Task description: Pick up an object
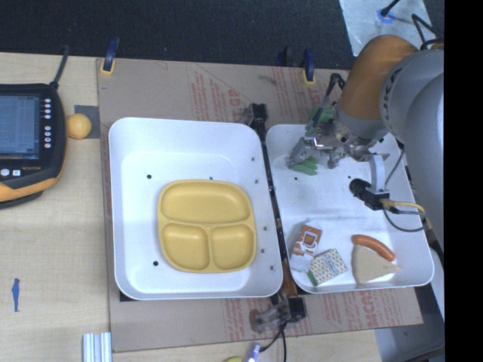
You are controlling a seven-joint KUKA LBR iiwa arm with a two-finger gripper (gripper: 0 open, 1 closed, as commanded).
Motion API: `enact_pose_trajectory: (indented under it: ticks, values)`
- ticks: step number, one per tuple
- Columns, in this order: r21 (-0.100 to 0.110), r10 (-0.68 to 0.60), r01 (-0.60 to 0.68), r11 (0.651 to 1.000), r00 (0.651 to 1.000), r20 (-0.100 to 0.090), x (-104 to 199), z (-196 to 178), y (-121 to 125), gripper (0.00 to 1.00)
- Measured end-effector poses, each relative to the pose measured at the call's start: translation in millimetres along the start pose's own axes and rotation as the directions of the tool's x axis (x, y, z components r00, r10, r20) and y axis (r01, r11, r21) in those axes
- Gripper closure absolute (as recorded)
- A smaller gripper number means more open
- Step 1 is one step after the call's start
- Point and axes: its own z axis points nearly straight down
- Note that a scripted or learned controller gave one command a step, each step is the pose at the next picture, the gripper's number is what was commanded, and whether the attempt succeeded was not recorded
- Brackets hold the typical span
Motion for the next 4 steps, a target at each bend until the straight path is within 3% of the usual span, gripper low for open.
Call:
enact_pose_trajectory:
  ticks: [1,2,3,4]
  values:
    - [-0.01,-0.004,0.004,1.0,1.0,0.002,-1,-17,4,1.0]
    - [-0.002,-0.003,0.003,1.0,1.0,0.001,-1,-13,1,0.0]
    - [-0.001,-0.004,0.004,1.0,1.0,0.001,-2,-24,2,1.0]
    - [0.0,-0.004,0.004,1.0,1.0,0.001,-1,-24,2,0.0]
